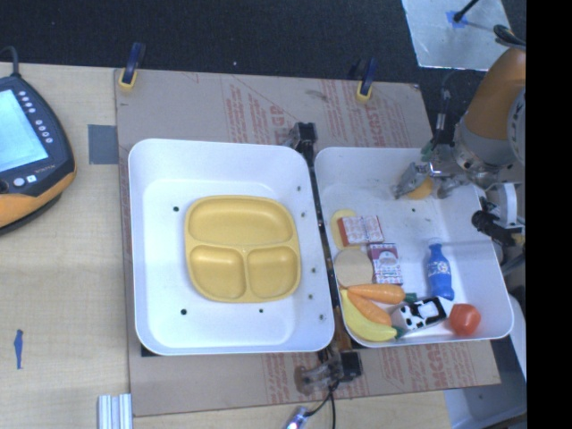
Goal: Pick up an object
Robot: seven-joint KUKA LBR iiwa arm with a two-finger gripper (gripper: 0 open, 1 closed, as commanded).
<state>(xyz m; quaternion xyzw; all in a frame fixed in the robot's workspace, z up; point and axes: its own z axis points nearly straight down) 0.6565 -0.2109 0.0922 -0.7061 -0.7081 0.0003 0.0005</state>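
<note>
The right bin point(496, 266) holds several small items: a blue bottle point(438, 271), a red tomato point(463, 318), a banana point(365, 323), a carrot point(376, 292), a black-and-white toy point(422, 314), and two small red-and-white cartons point(364, 230) point(385, 262). My gripper point(424, 184) is low over this bin's far part, and its fingers are spread apart. A small orange-yellow piece point(419, 189) lies on the bin floor between the fingertips. The fingers have not closed on it.
The left bin point(161, 311) holds a yellow divided plate point(241, 247). A teach pendant point(22, 159) lies at the bench's left edge. Two clamps point(130, 65) point(365, 77) hold the cardboard at the back. A beige round piece point(351, 264) and a yellow slice point(342, 215) lie near the right bin's left wall.
</note>
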